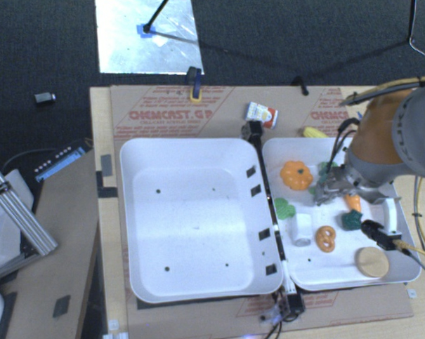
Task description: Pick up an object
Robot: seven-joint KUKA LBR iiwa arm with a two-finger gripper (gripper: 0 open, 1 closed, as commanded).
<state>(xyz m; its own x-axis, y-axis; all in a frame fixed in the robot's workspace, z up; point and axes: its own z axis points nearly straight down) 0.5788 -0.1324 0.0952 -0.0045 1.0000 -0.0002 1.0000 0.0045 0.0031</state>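
Note:
The right bin (399, 262) holds several small objects. An orange pumpkin (296, 174) lies near its back left. A green piece (284, 210), a white cup (301, 227) and a brown pretzel (326, 238) sit along the left side. A tan disc (372, 261) rests at the front right, with a dark green piece (351, 220) and a small orange piece (352, 202) behind it. My gripper (324, 190) hangs low over the bin's middle, just right of the pumpkin and above the pretzel. The wrist hides what lies directly beneath it.
The left bin (194, 222) stands beside the right one, with a black hinge strip (268, 198) between them. A yellow banana-like piece (313, 133) lies at the right bin's back rim. A small white and red carton (261, 114) sits on the cardboard behind the bins.

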